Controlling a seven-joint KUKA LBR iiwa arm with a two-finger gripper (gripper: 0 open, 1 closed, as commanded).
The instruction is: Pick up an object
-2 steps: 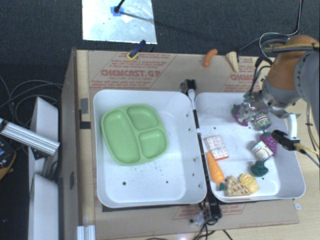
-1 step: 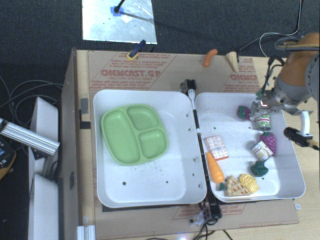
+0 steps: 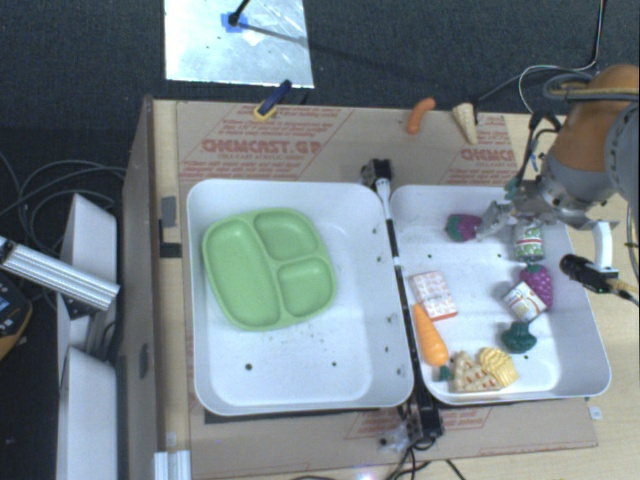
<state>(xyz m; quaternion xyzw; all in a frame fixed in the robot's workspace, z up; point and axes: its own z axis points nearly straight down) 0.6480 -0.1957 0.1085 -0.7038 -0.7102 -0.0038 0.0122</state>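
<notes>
Where tool [image 3: 497, 215] hovers, purple toy [image 3: 461, 227] beside, can [image 3: 528, 240] near

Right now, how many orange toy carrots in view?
2. One orange plastic toy carrot lies in the right white bin near its left wall; another orange toy carrot lies on the cardboard behind the bins. Others may be hidden.

Green tray [image 3: 268, 268]; orange carrot [image 3: 431, 337]; perhaps purple grapes [image 3: 539, 282].

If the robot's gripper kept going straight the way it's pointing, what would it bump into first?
Probably the purple toy: the gripper points left toward it in the right bin. Depth is hard to judge, so it might meet the bin floor first.
</notes>
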